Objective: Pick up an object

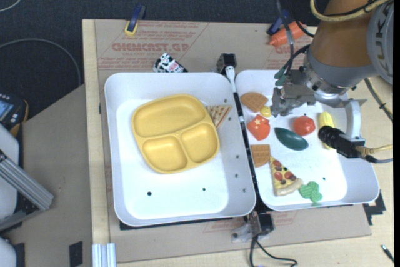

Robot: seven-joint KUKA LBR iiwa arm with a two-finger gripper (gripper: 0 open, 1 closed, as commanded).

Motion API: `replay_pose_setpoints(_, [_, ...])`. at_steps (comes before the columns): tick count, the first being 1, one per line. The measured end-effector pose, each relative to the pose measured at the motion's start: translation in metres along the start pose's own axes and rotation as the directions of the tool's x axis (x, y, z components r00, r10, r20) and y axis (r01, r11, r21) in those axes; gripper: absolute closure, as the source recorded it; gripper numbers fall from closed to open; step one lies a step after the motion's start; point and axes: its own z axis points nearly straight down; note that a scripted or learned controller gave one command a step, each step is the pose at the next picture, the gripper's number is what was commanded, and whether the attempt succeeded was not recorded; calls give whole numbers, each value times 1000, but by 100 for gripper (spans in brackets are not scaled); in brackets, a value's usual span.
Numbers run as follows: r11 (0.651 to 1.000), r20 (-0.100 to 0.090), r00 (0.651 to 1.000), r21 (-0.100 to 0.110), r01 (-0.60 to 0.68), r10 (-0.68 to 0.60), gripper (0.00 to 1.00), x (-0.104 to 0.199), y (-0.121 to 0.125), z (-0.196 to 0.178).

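My gripper (pixel 279 106) hangs over the upper middle of the right bin (pixel 356 179), just above a small yellow piece (pixel 267 111) and next to a brown bread-like piece (pixel 254 100). Around it lie toy foods: a red pepper (pixel 259 128), a red tomato (pixel 304 125), a dark green oval (pixel 291 138), a yellow corn piece (pixel 325 118), a tan cracker (pixel 260 154), a pizza slice (pixel 283 177) and a green broccoli (pixel 310 191). Nothing is seen between the fingers.
The left bin (pixel 128 191) holds a yellow three-part plate (pixel 176 132) and a waffle-patterned piece (pixel 219 114) at its right rim. A black cylinder (pixel 337 139) on the arm's side hangs over the right bin. Clamps and a cow-patterned object (pixel 169 64) sit behind the bins.
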Motion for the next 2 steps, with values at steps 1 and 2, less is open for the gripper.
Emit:
replay_pose_setpoints(1, [1000,0,1000,3,-1,1,100,41,-23,29])
replay_pose_setpoints(2, [1000,3,1000,-7,-4,4,100,37,-20,8])
